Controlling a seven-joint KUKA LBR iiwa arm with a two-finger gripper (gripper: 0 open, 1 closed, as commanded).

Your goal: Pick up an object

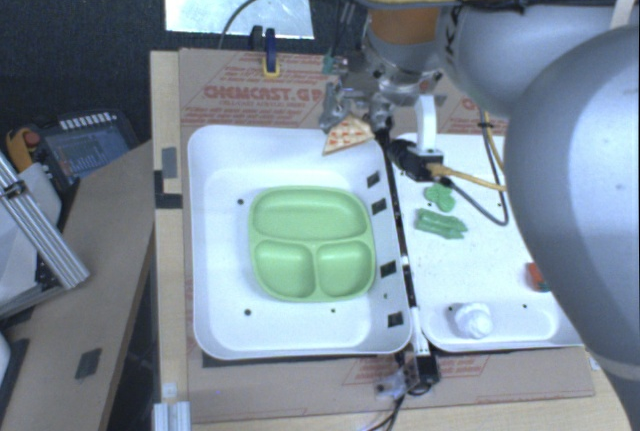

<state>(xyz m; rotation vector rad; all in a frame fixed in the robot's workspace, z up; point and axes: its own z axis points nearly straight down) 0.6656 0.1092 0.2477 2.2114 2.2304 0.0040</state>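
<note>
The gripper [352,117] hangs over the far edge of the left bin [215,219], and a pizza slice [348,134] sits right at its fingertips, seemingly pinched between them. The slice's point faces the divider between the bins, crust leftward. The arm [520,39] reaches in from the right, wrist pointing down.

Green tray [305,244] smooth matt plastic; bins [215,219] glossy white plastic; base board [250,89] brown cardboard

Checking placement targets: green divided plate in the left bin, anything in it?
Empty. All three compartments of the green plate show bare; the pizza slice toy sits up by the tool.
</note>
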